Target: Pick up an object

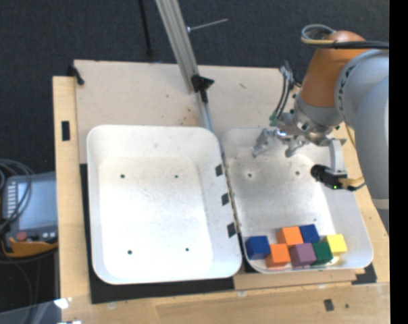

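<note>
Your targets are the coloured blocks (295, 244) clustered at the near edge of the right bin (271, 187), well apart from the gripper (276, 144), which hangs over that bin's far end with fingers spread and nothing between them. Go for the blue block (257, 246) at the cluster's left, which looks freest, and descend squarely.

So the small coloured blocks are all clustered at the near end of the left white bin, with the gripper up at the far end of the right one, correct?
Not quite. The small coloured blocks sit clustered at the near end of the right white bin, not the left white bin, as the camera view shows. The gripper is indeed up at the far end of the right one.
</note>
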Robot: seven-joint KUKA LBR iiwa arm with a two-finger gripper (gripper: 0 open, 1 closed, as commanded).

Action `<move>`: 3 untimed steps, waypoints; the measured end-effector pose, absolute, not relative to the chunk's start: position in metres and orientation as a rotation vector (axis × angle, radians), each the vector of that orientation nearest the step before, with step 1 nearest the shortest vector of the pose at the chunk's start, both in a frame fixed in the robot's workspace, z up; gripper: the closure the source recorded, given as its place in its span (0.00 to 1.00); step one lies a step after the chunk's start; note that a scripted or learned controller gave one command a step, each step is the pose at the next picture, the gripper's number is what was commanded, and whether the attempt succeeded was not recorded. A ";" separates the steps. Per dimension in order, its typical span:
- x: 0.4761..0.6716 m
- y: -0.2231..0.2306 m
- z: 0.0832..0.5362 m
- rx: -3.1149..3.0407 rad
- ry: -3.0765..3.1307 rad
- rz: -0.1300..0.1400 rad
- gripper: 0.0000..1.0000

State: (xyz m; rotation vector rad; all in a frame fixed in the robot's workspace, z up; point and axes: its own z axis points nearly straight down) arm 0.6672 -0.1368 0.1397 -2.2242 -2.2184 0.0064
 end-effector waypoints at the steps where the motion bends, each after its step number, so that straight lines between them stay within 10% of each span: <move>1: 0.667 -0.138 0.095 -2.226 -2.217 0.005 0.00; 2: 0.669 -0.139 0.110 -2.232 -2.220 -0.002 1.00; 3: 0.677 -0.147 0.161 -2.233 -2.219 -0.007 1.00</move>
